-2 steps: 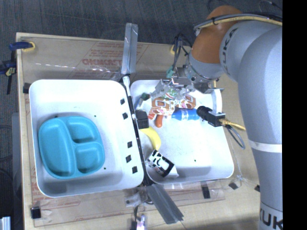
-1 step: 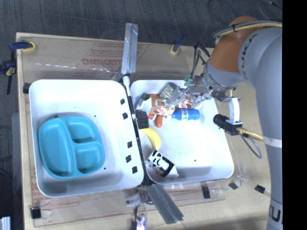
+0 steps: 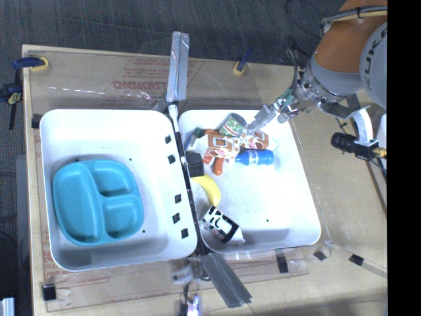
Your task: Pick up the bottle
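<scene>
1. Grey metal makes up the arm, which enters from the right with an orange band above the wrist; its gripper [image 3: 258, 119] reaches down-left into the far part of the right bin [image 3: 289, 209].
2. Whether the gripper is open, closed or gripping cannot be told; its tip is lost against the colourful clutter beneath it.
3. Just below the tip lies a green-and-white packet [image 3: 233, 124], and against it an orange printed package [image 3: 223, 147] that spreads toward the left and near side.
4. The bottle [image 3: 255, 157] is blue and lies on its side on the bin floor, just near of the gripper tip and touching the right edge of the orange package.
5. Its long axis runs roughly left to right; which end carries the cap cannot be made out.
6. Nearer and to the left, a yellow banana [image 3: 209, 189] lies close to the divider between the bins.
7. At the near edge of the same bin sits a black-and-white box [image 3: 219, 224], tilted.
8. The left bin [image 3: 99, 127] holds a blue compartment tray [image 3: 97, 201], well apart from the gripper.
</scene>
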### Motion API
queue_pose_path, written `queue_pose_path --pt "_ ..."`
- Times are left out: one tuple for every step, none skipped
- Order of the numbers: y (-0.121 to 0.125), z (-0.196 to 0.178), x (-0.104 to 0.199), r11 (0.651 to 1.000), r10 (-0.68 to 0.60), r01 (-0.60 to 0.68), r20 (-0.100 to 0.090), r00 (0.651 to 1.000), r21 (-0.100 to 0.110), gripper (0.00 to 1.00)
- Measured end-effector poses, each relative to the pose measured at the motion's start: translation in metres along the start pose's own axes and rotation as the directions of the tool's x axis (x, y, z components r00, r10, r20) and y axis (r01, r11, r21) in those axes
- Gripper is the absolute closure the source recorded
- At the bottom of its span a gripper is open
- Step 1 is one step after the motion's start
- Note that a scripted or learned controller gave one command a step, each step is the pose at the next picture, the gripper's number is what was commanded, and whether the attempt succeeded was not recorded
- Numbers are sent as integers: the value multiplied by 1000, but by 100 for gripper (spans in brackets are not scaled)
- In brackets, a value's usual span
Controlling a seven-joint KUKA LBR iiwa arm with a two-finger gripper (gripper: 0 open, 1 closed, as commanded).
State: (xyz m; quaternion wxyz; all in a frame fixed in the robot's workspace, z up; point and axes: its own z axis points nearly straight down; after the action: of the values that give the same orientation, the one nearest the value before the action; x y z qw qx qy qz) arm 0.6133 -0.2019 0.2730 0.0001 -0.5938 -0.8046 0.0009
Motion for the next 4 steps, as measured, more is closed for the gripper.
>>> queue_pose_path --pt "-42 88 5 999 46 -46 -3 999 3 0" --pt "-22 183 -2 990 138 -138 -3 990 4 0" --pt "20 191 -25 989 129 -127 -17 992 68 0" --pt "39 114 -22 996 90 -90 -2 996 1 0"
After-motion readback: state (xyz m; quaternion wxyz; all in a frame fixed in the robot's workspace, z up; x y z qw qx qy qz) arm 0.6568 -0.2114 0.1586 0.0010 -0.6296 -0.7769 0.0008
